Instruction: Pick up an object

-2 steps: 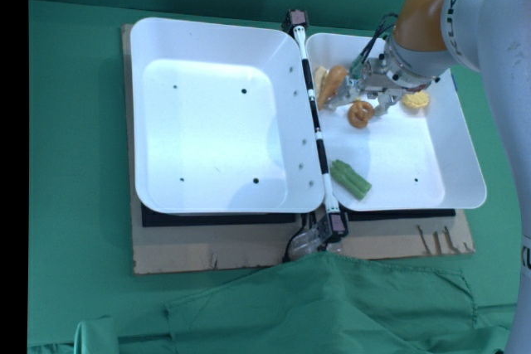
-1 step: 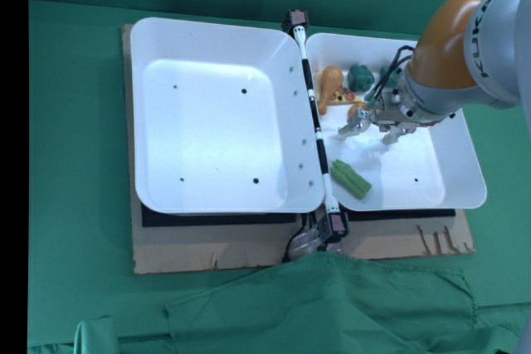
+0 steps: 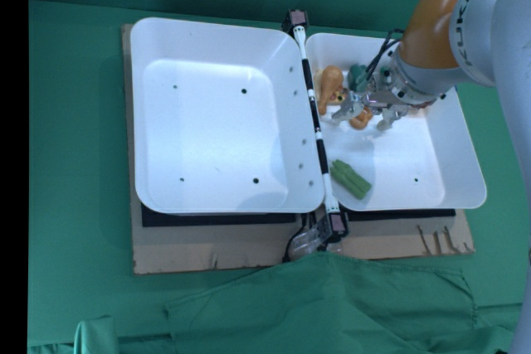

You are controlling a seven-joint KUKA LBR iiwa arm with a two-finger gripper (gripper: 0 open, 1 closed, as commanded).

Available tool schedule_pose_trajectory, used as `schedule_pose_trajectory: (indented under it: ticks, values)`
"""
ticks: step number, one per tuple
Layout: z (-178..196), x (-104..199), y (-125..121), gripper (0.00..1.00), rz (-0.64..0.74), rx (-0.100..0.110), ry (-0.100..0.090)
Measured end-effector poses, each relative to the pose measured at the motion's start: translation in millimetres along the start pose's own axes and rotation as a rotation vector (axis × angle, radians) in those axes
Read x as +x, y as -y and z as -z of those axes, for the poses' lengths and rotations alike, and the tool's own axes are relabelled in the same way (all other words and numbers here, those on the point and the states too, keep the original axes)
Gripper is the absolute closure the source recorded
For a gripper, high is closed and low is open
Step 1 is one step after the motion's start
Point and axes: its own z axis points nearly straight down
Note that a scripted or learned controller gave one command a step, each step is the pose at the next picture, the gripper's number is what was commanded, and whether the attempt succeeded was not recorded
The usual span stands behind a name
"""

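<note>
1. Hovering low over right bin (image 3: 448,178), gripper (image 3: 365,110) beside orange toy (image 3: 330,87); finger spread and hold not discernible.
2. Risking closure on air or nudging toy against divider rail (image 3: 314,112); green piece (image 3: 351,179) lying well apart.
3. Reading partial "KUKA" lettering on arm (image 3: 485,21); no other writing legible.

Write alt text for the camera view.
A grey robot arm's gripper hangs low in the right white bin, beside an orange toy. A green object lies nearer the front; the left bin sits alongside.
</note>
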Motion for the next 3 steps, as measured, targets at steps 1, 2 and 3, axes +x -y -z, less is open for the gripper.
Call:
schedule_pose_trajectory:
  ticks: [1, 2, 3]
  values:
    - [-1, -1, -38, 0.0, 0.0, 0.002, -0.001]
    - [0, -16, -14, 0.0, -0.002, -0.003, -0.001]
    - [-1, -6, -51, 0.0, 0.001, 0.001, 0.0]
